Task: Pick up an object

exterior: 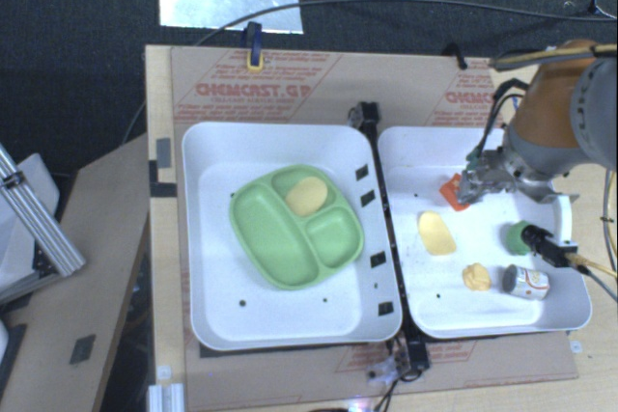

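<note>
Two white bins: the left bin (208, 207) holds one green plate (280, 241) bearing one yellow piece (308, 196). The right bin (415, 299) holds five items; the hand (475, 180) hovers at the orange one (453, 193), grip unclear.

Orange object (454, 192) – perhaps half-hidden beneath end effector (480, 177).

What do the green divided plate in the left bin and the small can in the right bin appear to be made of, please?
The green divided plate looks like moulded plastic with a smooth, matte finish: even colour, soft rounded ridges between compartments. The small can seems to be metal with a printed label: it has a greyish sheen and a cylindrical shape, though it is too small to be sure.
</note>
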Available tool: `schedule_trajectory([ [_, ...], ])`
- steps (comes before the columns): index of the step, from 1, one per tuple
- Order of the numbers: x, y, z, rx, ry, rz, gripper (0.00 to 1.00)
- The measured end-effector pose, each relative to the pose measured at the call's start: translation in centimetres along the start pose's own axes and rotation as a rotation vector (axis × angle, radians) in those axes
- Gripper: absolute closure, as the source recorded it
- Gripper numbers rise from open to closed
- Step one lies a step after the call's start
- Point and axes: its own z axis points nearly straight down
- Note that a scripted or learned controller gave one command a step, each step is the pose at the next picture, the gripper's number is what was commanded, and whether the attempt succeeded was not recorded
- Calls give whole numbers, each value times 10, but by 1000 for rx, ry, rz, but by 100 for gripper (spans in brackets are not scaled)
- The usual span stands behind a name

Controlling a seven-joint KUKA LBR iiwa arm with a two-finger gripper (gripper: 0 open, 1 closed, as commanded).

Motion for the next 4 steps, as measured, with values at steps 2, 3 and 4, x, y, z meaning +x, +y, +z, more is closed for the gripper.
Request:
schedule_trajectory([
  [2,5,-6,-100,-2,0,-4,100],
  [3,-2,-4,-164,-5,0,-4,100],
  [4,57,14,-161,0,3,-10,100],
])
